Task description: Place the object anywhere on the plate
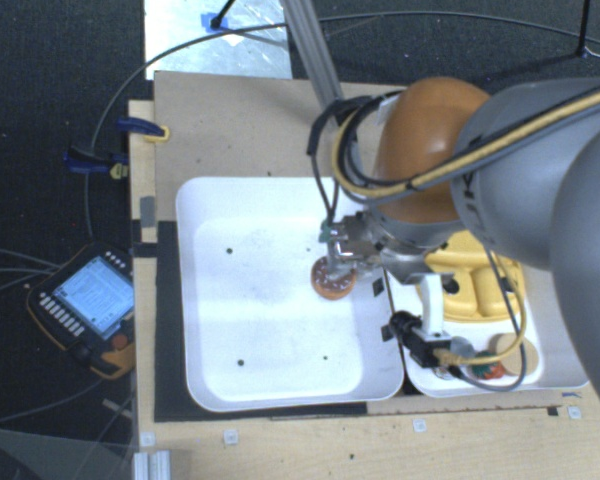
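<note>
A small round brown object [332, 281] shows at the right edge of the left white bin [240, 368], just under the tip of my gripper [338, 255]. The gripper reaches in from the right and sits directly over the object, touching or nearly touching it. Whether the object is gripped or resting on the bin floor cannot be told. A yellow plate [472, 293] lies in the right bin [540, 373], largely hidden under the arm's grey and orange wrist.
A small red and green item [491, 370] lies near the front of the right bin. A ridge between the two bins runs just right of the brown object. A teach pendant [88, 298] sits on the floor at the left.
</note>
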You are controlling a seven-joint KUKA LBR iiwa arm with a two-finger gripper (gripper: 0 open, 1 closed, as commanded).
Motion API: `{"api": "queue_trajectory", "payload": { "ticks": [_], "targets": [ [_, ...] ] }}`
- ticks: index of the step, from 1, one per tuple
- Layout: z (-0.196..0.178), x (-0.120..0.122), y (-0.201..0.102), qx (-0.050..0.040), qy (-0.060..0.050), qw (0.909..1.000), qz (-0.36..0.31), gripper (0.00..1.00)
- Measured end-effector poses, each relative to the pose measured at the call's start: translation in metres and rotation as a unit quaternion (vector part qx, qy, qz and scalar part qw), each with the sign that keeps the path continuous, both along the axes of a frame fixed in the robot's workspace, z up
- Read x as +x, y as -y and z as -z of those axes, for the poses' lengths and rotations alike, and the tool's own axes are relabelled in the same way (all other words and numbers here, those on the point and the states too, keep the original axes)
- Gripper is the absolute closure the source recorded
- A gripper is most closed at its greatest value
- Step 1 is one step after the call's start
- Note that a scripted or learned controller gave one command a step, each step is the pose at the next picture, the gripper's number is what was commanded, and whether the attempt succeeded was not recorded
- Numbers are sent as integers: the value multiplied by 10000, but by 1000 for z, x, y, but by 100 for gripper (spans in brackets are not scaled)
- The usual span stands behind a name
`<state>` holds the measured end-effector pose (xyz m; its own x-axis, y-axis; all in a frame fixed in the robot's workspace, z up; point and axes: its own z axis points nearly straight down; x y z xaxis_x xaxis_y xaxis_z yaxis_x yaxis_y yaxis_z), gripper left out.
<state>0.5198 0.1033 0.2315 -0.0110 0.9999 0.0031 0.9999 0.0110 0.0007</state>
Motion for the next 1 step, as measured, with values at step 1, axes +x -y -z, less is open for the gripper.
{"api": "queue_trajectory", "payload": {
  "ticks": [1],
  "targets": [
    [1, 1, 4, -10, -1, 10000, 33, 0]
  ]
}}
